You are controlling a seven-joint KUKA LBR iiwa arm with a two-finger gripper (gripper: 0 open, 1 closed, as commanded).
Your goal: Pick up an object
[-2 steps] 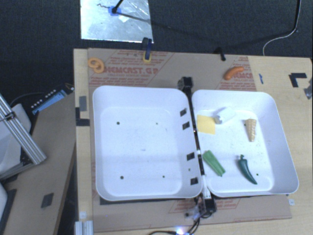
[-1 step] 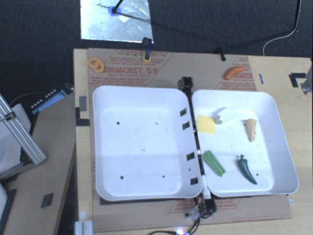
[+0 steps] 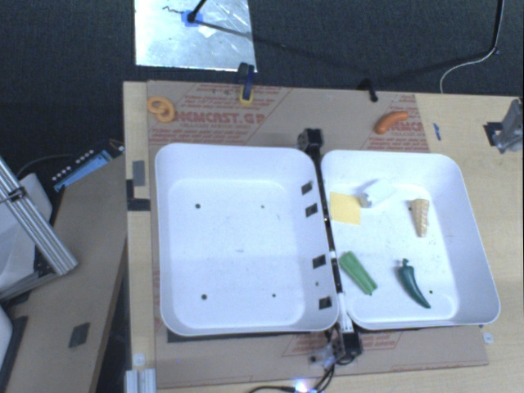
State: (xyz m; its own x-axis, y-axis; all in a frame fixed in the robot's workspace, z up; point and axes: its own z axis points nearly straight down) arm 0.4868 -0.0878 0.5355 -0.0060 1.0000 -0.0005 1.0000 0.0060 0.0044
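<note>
while my gripper's state is something i cannot tell, the right bin (image 3: 467,219) holds a yellow block (image 3: 345,209), cone (image 3: 420,216), green pepper (image 3: 413,285), green wedge (image 3: 358,272). they look light, stiff, smooth toys; i judge the block's flat sides grip best.

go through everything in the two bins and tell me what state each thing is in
Yellow block: flat, right bin's left side.
White piece: beside the yellow block.
Cone: lying down.
Light green piece: lying flat.
Dark green pepper: lying flat.
Left bin: holds nothing.
</note>
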